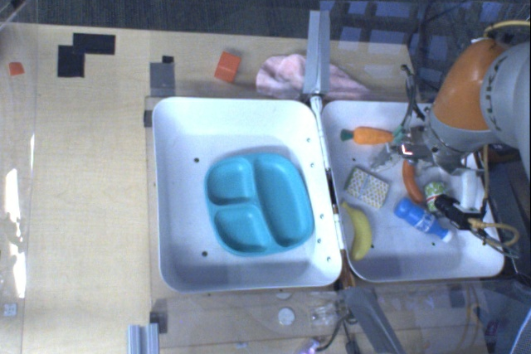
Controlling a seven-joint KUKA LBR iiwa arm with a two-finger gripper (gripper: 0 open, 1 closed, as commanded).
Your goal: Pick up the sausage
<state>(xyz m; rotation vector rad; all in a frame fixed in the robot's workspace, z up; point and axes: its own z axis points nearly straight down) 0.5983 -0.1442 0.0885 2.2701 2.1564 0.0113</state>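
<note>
Orange-red, the sausage (409, 178) lies on the floor of the right bin (415, 265), at about two o'clock from the banana (360, 232), with my pincer (408, 147) low just above it, grip state untellable, so the lift looks undone.

sausage (409, 178) crowded by carrot (372, 135), bottle (421, 218)
</note>
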